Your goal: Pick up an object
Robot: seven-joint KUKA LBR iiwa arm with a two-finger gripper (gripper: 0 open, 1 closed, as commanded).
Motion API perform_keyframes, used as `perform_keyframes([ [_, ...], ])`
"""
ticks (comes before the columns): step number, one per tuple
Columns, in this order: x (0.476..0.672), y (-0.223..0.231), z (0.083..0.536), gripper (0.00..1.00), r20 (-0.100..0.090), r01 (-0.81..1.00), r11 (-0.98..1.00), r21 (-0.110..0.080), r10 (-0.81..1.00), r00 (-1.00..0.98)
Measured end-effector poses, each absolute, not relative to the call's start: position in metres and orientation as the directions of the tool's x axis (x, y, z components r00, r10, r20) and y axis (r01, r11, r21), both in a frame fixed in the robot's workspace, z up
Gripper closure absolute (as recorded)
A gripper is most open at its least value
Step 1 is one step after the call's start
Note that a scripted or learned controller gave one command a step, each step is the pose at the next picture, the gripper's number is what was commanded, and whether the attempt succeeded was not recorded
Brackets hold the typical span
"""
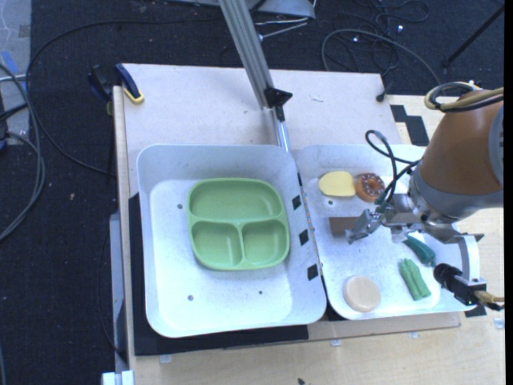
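Dark cabled floor rings the desk (200,103); tool (362,227) hangs mid-right over the right bin (321,203), beside a yellow piece (337,184) (grip state: can't tell).

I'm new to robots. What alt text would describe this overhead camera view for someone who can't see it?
A grey-and-orange robot arm lowers its end effector into the right bin, which holds a yellow item, round pastry, pale disc and green piece. The left bin holds a green divided tray.

Floor (64,175): you see dark carpet, black cables (56,46) looping.
Bench (200,95): pale top, metal pole (244,38) slanting across.
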State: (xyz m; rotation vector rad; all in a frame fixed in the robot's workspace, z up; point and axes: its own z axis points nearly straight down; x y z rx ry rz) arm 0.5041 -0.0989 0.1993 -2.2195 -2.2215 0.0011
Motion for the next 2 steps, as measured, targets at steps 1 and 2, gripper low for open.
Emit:
perform_keyframes([
  [1, 0.502, -0.104, 0.155, 0.00, 0.001, 1.000, -0.002, -0.005, 1.000, 0.002],
  [2, 0.509, -0.110, 0.103, 0.00, 0.001, 1.000, -0.002, -0.005, 1.000, 0.002],
])
